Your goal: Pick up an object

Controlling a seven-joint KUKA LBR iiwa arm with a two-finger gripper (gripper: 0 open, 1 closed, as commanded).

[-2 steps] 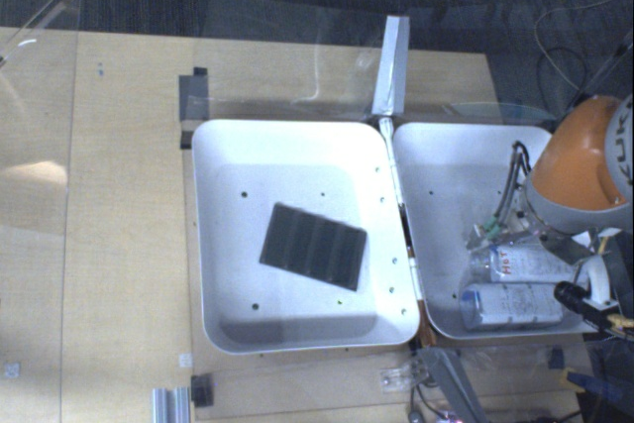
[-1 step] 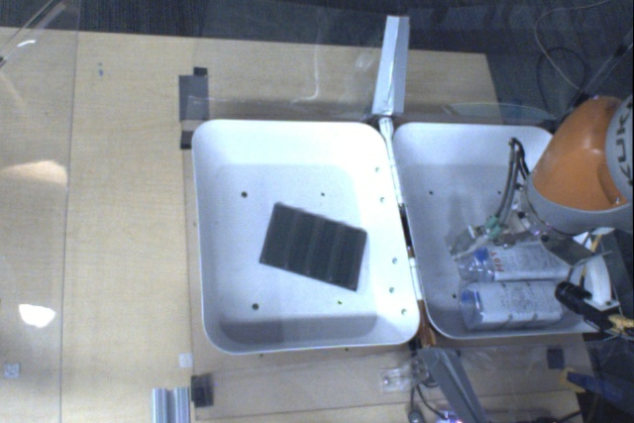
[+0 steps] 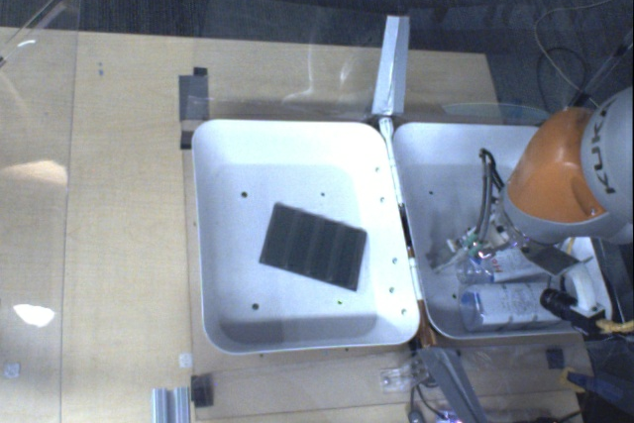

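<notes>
Grey arm with glossy orange band (image 3: 555, 175) is being reached into the right white bin (image 3: 436, 163).
A ribbed flat black rectangular pad (image 3: 313, 246) is lying tilted in the smooth left white bin (image 3: 223, 213); a clear plastic bottle (image 3: 505, 304) is lying beside the gripper (image 3: 475, 248); "KU" is legible.

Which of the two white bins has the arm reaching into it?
The right bin. The arm's orange band hangs over it, with clutter including a clear bottle below. The left bin holds just a dark ribbed rectangular pad.

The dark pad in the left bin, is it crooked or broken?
The dark ribbed pad lies tilted, its edges askew to the walls of the left bin. It looks whole, with no visible damage.
</notes>
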